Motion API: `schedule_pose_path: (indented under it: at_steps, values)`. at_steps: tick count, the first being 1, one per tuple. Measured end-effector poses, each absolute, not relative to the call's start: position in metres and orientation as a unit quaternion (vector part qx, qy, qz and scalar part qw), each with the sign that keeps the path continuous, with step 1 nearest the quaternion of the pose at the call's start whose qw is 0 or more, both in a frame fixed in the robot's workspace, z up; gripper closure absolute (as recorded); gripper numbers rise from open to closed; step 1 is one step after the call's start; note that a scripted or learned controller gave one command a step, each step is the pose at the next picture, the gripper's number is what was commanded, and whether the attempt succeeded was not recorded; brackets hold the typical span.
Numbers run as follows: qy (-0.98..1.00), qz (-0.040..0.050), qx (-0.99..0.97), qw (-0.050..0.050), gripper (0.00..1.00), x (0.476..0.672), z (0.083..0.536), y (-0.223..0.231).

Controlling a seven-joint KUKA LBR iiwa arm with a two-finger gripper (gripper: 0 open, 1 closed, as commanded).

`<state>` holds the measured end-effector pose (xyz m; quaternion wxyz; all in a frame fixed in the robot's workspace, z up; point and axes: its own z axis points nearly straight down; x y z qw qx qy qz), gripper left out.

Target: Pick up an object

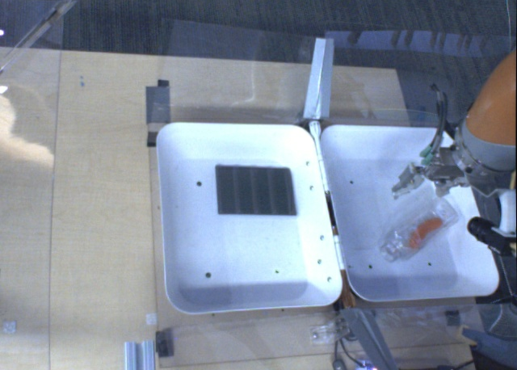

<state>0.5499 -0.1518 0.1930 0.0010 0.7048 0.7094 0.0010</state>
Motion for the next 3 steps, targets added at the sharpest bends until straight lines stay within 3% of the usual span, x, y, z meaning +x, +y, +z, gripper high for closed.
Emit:
schedule_pose_path:
  at_steps: [1,2,3]
  values:
    - [0.763,0.0113,0.646,0.023,0.00,0.520,0.132,-0.183]
    - [0.759,0.0134,0.650,0.032,0.00,0.516,0.127,-0.181]
    - [0.759,0.0158,0.650,0.037,1.00,0.520,0.140,-0.181]
